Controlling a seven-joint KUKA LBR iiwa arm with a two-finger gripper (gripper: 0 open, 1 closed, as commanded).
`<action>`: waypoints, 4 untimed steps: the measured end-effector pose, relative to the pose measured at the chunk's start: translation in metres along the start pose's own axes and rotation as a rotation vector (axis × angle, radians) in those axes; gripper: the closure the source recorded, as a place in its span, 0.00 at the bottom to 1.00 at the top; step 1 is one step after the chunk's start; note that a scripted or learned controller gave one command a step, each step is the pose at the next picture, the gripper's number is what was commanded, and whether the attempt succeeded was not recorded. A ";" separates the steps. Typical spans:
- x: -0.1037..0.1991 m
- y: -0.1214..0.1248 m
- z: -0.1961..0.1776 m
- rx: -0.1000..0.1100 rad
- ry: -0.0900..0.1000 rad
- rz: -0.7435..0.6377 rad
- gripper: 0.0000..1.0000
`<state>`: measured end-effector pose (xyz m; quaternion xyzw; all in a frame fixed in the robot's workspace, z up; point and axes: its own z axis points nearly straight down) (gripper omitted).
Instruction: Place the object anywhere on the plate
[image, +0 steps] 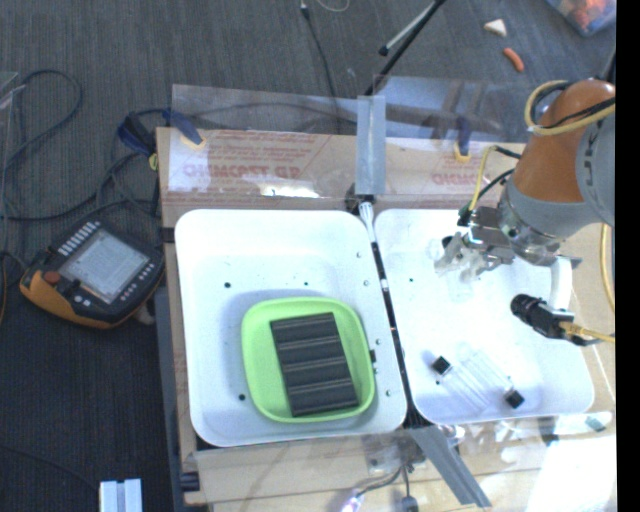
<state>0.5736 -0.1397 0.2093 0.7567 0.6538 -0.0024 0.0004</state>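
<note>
A clear tube with black end caps (474, 378) lies diagonally at lower right, below the gripper (466, 256); whether it is open or clenched is unclear. The green plate (257, 335) sits left.

The floor (80, 420) is dark grey carpet with thin stripes. Black cables (45, 150) curl across it on the left, near a hand controller (92, 272) with an orange edge and a grey screen. The worktop (270, 165) looks like pale brown board — a clear sheet lies over its far part, with a grey metal bar (370, 145) down the middle. Small orange and white bits (512, 58) lie on the floor at the top right.
</note>
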 end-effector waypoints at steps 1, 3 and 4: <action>0.000 0.000 0.000 0.000 0.000 0.000 0.00; 0.100 0.021 -0.049 0.000 0.001 0.040 0.00; 0.117 0.006 0.017 0.001 0.002 0.054 0.00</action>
